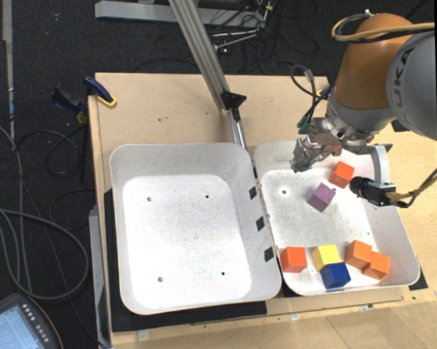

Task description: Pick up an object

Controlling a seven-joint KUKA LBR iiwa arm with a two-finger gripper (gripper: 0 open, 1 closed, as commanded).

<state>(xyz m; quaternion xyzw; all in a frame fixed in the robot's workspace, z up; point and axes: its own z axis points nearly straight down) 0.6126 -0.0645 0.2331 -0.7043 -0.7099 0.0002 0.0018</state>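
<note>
My gripper [304, 158] hangs over the back left part of the right bin [392, 228], pointing down. A purple block [321, 197] lies just below and to the right of it, apart from the fingertips. An orange block [341, 174] sits near the bin's back, right of the gripper. Along the front edge rest an orange block [294, 258], a yellow block [326, 256], a blue block [336, 274] and two more orange blocks [368, 259]. Nothing shows between the fingers.
The left bin [181, 225] sits beside the right one, joined by black clips [260, 222]. A metal pole [207, 60] slants in from the back. Blue clamps [94, 89] lie at the bench's back left corner. Cables trail on the floor to the left.
</note>
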